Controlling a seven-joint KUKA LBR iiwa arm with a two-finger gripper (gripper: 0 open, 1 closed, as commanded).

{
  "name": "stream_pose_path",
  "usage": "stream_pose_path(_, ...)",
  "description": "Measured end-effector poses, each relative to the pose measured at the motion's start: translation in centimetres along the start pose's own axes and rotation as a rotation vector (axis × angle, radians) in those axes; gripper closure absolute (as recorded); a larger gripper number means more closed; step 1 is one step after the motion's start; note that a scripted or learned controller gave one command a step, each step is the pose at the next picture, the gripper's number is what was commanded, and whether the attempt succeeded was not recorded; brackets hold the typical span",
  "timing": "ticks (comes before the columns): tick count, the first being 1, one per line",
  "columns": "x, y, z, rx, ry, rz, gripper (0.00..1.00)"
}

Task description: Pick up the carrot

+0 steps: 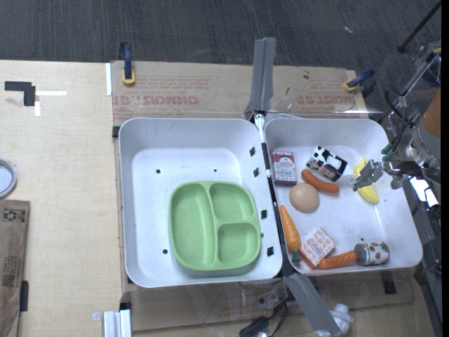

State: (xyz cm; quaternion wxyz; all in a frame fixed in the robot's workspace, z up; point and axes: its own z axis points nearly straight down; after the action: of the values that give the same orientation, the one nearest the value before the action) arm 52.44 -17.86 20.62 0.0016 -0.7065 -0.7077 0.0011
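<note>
The carrot (289, 228) is orange and tapered. It lies in the right bin (393, 220) along its left wall, pointing up and down the view. A second orange, carrot-like piece (338, 260) lies near the bin's front edge, beside a waffle-patterned block (318, 245). My gripper (367, 176) hangs over the right side of this bin, just above a yellow item (369, 193). It is well to the right of the carrot and nothing shows in its grasp.
The right bin also holds a red box (284, 168), a round beige bun (304, 199), a sausage (321, 182), a black-and-white toy (327, 163) and a small can (373, 253). In the left bin (140, 188) sits a green divided plate (214, 225).
</note>
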Motion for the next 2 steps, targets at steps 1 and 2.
stream_pose_path(1, 4.14, -3.91, 11.55, -0.001, 0.000, 0.063, 0.00)
stream_pose_path(2, 4.06, -3.92, 10.69, -0.001, 0.000, 0.067, 1.00)
